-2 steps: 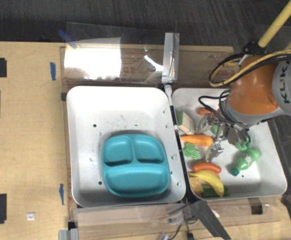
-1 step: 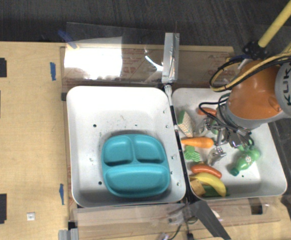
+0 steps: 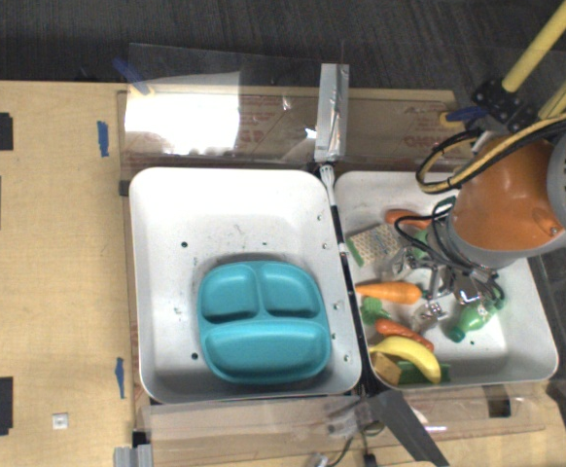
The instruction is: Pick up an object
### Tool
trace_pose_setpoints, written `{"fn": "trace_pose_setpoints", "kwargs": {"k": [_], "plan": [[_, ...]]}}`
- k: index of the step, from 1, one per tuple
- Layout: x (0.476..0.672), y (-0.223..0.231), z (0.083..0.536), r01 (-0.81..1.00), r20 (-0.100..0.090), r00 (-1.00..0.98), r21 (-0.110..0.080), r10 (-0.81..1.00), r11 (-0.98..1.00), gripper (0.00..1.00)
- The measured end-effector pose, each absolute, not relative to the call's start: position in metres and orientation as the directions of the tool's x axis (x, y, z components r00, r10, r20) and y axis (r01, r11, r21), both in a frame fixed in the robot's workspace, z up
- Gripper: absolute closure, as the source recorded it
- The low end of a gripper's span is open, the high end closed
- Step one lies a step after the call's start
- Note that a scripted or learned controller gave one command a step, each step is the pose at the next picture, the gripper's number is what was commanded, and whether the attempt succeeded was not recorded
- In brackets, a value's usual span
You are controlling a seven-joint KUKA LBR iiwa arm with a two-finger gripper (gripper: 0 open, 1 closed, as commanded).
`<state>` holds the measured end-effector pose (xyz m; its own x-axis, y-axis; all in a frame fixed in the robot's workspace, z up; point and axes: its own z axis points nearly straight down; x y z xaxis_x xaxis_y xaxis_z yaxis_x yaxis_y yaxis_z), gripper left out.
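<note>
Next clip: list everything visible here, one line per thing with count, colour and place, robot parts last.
Shallow plastic bins: 2, white, side by side on the bench.
Three-compartment plastic tray: 1, teal, in the left bin, toward its near edge.
Toy carrot: 1, orange, in the right bin near the divider.
Toy banana: 1, yellow, at the right bin's near edge.
Small green toy pieces: several, green, in the right bin beside the gripper; exact count unclear.
Clear plastic sheet: 1, transparent, behind the bins.
Blue tape marks: a few, blue, on the cardboard left of the bins.
KUKA arm: 1, grey with orange band, over the right bin.
Gripper: 1, metallic, low among the toys.
</note>
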<state>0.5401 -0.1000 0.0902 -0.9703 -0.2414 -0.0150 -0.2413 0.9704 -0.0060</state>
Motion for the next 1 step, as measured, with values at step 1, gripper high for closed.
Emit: {"fn": "trace_pose_setpoints", "kwargs": {"k": [1], "plan": [[0.5020,-0.1019,0.0902,-0.338,-0.016,-0.941,-0.008,-0.338,0.941,0.00]]}}
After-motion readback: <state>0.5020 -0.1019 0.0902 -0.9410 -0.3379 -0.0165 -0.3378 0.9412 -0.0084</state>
